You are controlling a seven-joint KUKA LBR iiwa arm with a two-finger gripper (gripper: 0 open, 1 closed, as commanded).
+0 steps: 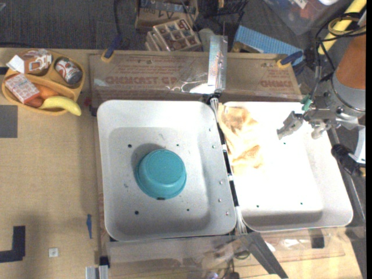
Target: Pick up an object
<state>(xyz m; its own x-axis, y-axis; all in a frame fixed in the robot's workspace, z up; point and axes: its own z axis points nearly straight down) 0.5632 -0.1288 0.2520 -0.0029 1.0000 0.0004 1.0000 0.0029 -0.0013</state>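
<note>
The wooden desk [52, 173] carries two shallow white bins side by side, and the step in hand looks like the approach: nothing is gripped yet, and the arm has to choose a target and come down on it. The grey arm with its orange band [353, 68] reaches in over the far right corner of the right white bin [302, 196]. The left white bin [116, 127] holds one teal plastic bowl [161, 173], turned upside down near its middle. The right bin holds a crumpled tan cloth or paper [241, 138], lying against its left wall, well apart from the arm. On the desk's far left corner sits a shallow orange tray [11, 92] of toy food, with a yellow banana [63, 104] along its near edge. The two-finger gripper [301, 125] hangs above the right bin's upper right area with its fingers spread apart (one grey finger [288, 127] shows clearly) and nothing between them. The nearest candidate is the tan piece; I judge the next move calls for travelling left and lowering over its bunched folds.
</note>
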